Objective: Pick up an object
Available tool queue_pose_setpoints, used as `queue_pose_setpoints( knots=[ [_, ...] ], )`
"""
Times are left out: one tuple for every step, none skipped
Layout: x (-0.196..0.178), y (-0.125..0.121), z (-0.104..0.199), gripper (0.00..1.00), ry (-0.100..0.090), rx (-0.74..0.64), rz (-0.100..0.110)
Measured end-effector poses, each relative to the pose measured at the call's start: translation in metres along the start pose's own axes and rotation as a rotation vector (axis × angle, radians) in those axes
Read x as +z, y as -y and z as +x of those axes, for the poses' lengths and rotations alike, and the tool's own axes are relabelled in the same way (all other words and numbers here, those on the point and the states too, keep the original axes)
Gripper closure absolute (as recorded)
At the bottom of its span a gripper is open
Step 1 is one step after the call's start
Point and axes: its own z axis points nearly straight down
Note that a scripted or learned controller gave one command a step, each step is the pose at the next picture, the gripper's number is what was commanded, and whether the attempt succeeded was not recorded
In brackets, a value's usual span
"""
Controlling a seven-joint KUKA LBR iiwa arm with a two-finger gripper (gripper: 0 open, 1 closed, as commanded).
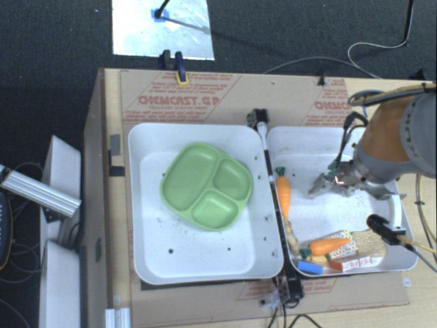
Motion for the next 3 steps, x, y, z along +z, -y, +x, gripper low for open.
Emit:
queue_pose_setpoints(
  knots=[
    [0.0,0.08,-0.026,0.0,-0.001,0.002,0.001],
    [-0.01,0.079,-0.025,1.0,-0.001,0.001,-0.003],
    [-0.021,0.078,-0.025,1.0,0.0,0.0,-0.005]
  ],
)
